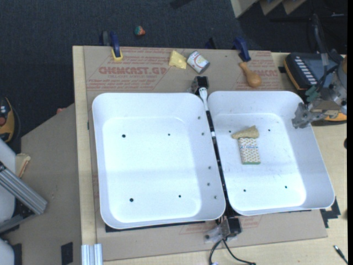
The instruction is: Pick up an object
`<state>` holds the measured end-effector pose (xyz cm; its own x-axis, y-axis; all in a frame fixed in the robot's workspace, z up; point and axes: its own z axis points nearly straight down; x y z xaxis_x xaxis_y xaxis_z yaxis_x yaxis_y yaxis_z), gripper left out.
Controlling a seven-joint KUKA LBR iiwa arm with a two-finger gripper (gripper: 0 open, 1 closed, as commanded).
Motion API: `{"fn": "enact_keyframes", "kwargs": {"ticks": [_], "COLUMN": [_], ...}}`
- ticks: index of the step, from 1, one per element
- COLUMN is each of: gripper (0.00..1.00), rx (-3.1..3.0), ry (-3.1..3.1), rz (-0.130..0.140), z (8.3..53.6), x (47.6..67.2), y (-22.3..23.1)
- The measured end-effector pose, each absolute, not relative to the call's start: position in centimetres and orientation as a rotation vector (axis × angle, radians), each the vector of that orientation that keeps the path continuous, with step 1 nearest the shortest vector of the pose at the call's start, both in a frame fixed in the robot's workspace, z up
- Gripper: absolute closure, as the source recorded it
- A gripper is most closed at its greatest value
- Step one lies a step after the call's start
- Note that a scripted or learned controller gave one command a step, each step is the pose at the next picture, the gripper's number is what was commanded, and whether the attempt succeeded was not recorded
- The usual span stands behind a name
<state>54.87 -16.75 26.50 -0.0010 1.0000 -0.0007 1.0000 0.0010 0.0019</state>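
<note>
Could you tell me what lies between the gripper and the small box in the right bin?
Only bare white bin floor between gripper and box, per the camera view.

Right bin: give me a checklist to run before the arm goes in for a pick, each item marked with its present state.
1. Something to pick in the right bin: ok, a patterned block and a tan wedge lie near its middle.
2. The two stand apart: not ok, the wedge sits right at the block's top end.
3. Block clear of the bin walls: ok.
4. Gripper clear of both: ok, it hangs at the bin's right rim.
5. Jaws open: cannot tell.
6. Nothing over the block: ok.
</note>
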Motion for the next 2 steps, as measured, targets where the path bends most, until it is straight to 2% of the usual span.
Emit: {"fn": "enact_keyframes", "kwargs": {"ticks": [1, 2], "gripper": [1.00, 1.00], "rx": [2.213, 2.204], "ry": [2.205, 2.209], "rz": [0.006, 0.016], "z": [37.6, 54.1], "x": [56.3, 51.5], "y": [-22.8, -20.1]}}
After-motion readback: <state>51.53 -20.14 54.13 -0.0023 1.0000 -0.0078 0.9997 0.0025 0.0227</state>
